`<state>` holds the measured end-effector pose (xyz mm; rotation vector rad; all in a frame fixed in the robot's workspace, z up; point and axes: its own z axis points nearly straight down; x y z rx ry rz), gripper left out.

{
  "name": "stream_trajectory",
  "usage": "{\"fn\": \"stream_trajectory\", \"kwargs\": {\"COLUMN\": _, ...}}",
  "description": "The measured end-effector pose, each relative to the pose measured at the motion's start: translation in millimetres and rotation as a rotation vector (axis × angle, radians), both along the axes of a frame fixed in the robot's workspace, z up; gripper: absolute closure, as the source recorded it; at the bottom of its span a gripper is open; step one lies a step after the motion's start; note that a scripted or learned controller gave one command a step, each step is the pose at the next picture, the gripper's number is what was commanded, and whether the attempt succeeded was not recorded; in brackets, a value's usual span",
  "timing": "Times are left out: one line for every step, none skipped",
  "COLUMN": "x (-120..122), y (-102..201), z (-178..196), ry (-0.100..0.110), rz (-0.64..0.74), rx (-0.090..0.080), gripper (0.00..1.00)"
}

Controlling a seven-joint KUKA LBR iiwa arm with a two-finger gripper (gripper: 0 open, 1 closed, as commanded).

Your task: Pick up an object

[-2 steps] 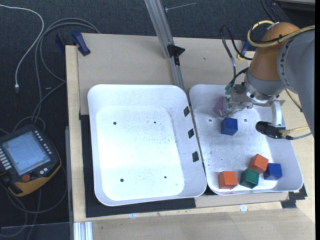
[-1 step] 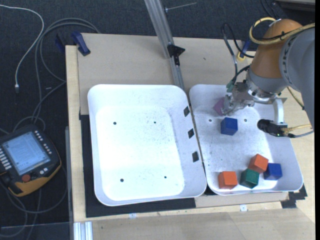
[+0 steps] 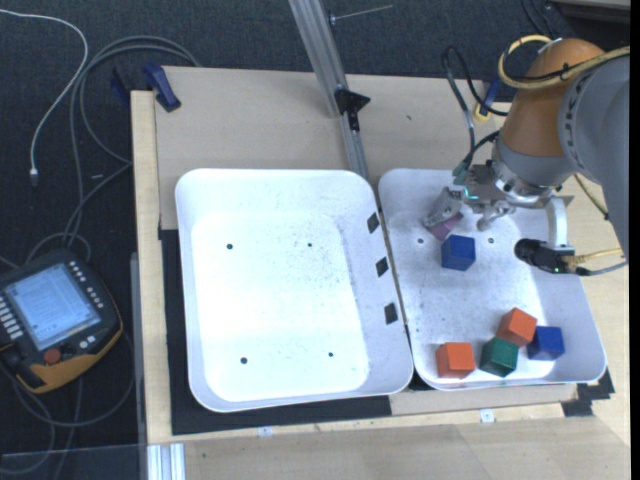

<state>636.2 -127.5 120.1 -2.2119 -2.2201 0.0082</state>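
A blue cube [image 3: 458, 253] lies in the upper part of the right bin [image 3: 425, 303]. My gripper [image 3: 466, 215] hangs low just behind it, open, its fingers [image 3: 440, 211] spread with nothing between them. A small mauve piece [image 3: 440, 231] lies by the left finger, partly hidden. Along the bin's front edge sit an orange cube [image 3: 456, 358], a green cube [image 3: 500, 356], a second orange cube [image 3: 518, 324] and a second blue cube [image 3: 547, 342].
The left bin [image 3: 200, 268] stands beside the right one. A slanted metal post [image 3: 320, 38] rises behind the bins. Cables [image 3: 575, 258] hang off the wrist at the right. A teach pendant [image 3: 50, 313] lies on the floor at left.
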Motion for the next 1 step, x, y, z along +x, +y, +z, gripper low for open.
{"fn": "stream_trajectory", "kwargs": {"x": 16.0, "y": 9.8, "z": -21.5, "ry": -0.011, "rz": -0.001, "rx": -0.002, "gripper": 0.0}}
